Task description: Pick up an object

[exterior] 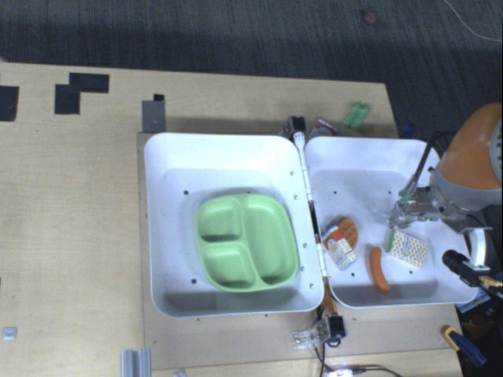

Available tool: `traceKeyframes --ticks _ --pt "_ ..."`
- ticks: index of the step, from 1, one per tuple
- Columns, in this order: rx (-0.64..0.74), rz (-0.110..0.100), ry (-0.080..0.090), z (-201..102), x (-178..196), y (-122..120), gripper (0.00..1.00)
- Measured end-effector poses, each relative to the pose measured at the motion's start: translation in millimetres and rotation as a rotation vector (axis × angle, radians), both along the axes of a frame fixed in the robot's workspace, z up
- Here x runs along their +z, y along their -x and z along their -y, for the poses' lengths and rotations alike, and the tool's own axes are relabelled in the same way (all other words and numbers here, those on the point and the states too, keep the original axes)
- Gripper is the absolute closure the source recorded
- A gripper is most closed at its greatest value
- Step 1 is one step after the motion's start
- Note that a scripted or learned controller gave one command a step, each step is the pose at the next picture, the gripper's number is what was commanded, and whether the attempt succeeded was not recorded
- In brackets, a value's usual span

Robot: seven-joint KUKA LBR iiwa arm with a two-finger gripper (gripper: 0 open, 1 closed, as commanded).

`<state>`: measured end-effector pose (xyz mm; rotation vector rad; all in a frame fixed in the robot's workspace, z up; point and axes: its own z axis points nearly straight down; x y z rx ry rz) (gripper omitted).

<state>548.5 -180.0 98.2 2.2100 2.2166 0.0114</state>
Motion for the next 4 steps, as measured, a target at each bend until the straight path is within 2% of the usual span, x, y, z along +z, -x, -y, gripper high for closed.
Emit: traceKeyframes --ticks 1,2,3,4 --pt "0.003 -0.007 -0.001 25.6 42.5 -70.1 1.00" --pt "0.003 -0.009 -0.002 25.5 41.8 -69.6 0.00" --pt "0.000 -0.008 -0.002 -2.9 -12.0 4.0 0.00" --pt "0.002 -0.001 0.000 -3.0 0.3 1.5 1.00"
